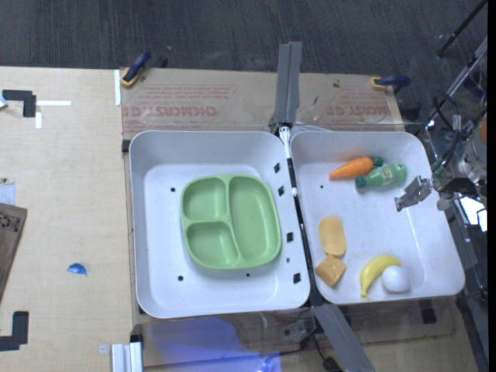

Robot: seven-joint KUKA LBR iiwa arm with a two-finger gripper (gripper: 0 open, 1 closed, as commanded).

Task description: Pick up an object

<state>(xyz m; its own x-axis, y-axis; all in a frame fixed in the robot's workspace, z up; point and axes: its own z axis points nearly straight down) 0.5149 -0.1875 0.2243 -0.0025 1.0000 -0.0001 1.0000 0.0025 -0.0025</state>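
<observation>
Light wooden bench (pixel 62 208), two white bins side by side, left bin (pixel 147 208), right bin (pixel 434 231), cardboard sheet (pixel 194 99) under them

A robot test lab is shown, most likely. Two white bins (pixel 147 208) are set side by side on a table (pixel 62 208) covered with cardboard (pixel 194 99) held by clamps (pixel 136 67). Toy food (pixel 350 168) is kept in one bin.

dark grey carpet floor (pixel 194 14) ran behind the bench. light wood benchtop (pixel 62 208) lay left of the cardboard sheet (pixel 194 99), which carried reversed red print. a blue clamp (pixel 136 67) gripped the sheet's back-left corner, another blue clamp (pixel 391 82) its back-right. black brackets (pixel 22 101) and white tape sat on the benchtop well left of the sheet. bluish light pooled below its front edge.
</observation>
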